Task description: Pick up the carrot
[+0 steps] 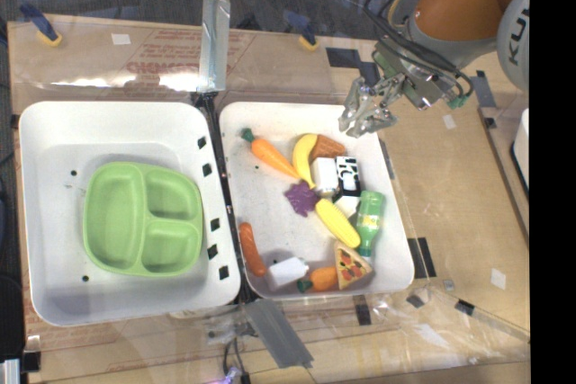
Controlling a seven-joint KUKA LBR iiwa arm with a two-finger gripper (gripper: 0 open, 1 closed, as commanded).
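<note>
An orange carrot [271,156] with a green top lies tilted in the upper left part of the right bin [236,184], beside a yellow banana [304,158]. My gripper [363,115] hangs above the bin's upper right corner, to the right of the carrot and well apart from it. Its fingers are open with nothing between them.
The right bin also holds purple grapes [301,198], a second banana [337,222], a green bottle [369,218], a pizza slice [354,267], a sausage [251,249], a white block [288,271] and another small carrot [319,280]. A green divided plate [142,218] lies in the left bin [45,130].
</note>
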